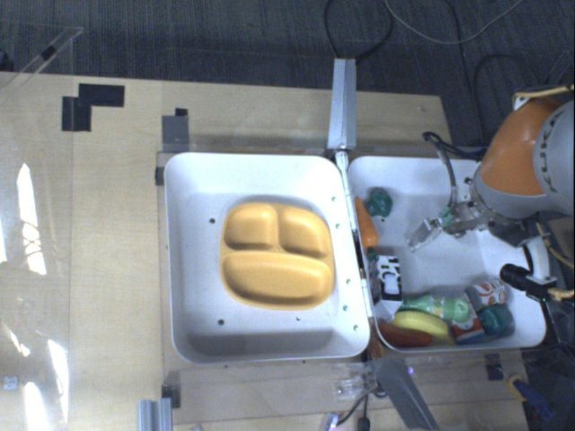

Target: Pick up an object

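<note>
Nearest the lens, along the near wall of the right bin, sits a huddle of small things — a yellow banana-shaped piece lying on a dark red item, a pale green object just behind them, and a teal lump at the right end of the row. A small printed packet rests just above that teal lump. All of these are candidates for my pick, and none of them is in my grasp.

Against the same bin's left wall, an orange stick-shaped item lies along the divider, and a black-and-white piece sits just nearer the camera from it. A second teal object sits toward the bin's far left corner, beside the orange stick.

My gripper hangs over the middle of the right bin, above bare white floor, well apart from the near-wall huddle and a little to the right of the teal object in the corner. Whether my tool is spread or clenched I cannot tell — the metal parts blur together at this angle. Nothing visible sits at its tip. My arm, with its orange band, comes in over the bin's right wall.

Beside the right bin, touching it along the divider, the left bin holds a big yellow three-compartment tray, centred on its floor.
</note>
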Controlling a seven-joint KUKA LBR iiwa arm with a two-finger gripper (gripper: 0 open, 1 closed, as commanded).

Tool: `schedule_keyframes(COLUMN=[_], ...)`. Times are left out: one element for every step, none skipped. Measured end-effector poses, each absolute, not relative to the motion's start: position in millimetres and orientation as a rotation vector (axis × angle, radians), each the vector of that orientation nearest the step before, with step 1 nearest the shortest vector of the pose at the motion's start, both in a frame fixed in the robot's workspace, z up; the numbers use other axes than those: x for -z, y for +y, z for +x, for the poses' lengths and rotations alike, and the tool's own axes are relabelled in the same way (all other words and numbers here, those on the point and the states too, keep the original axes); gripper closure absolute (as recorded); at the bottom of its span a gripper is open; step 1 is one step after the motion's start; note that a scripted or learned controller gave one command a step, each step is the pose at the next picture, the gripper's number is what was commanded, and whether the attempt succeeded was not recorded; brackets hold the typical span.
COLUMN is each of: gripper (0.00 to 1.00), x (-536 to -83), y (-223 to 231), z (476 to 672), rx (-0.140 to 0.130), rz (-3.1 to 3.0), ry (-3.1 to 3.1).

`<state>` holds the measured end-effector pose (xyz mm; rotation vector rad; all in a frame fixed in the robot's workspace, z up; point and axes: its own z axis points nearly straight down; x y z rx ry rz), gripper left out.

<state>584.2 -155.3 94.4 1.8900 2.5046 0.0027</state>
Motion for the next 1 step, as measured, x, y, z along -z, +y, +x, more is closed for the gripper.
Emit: schedule_keyframes(gripper=[0.0], x=[-89.6], y=[-207.6], z=[525.9], rx=[-0.002], rz=[1.505], ry=[2.746])
